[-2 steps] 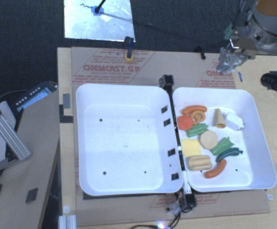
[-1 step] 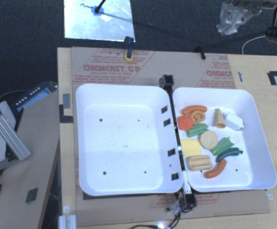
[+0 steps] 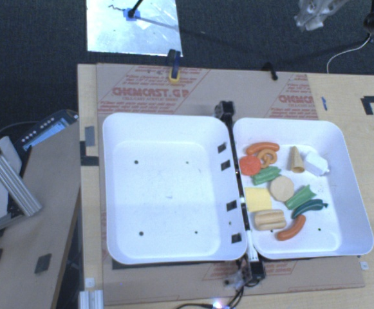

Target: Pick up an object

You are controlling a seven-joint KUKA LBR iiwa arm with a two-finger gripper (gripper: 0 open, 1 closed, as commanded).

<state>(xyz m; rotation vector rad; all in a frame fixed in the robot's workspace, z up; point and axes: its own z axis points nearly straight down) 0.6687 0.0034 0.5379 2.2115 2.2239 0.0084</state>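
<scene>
Gripper hangs high at upper right, well clear of both bins, blurred; cannot tell its state. Right bin holds toy food: tomato, cheese slice, sausage, white block, clustered together. Left bin alongside.

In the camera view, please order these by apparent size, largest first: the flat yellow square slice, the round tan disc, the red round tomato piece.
1. Flat yellow square slice
2. Round tan disc
3. Red round tomato piece

The last two look nearly alike, so their order is uncertain.
</scene>
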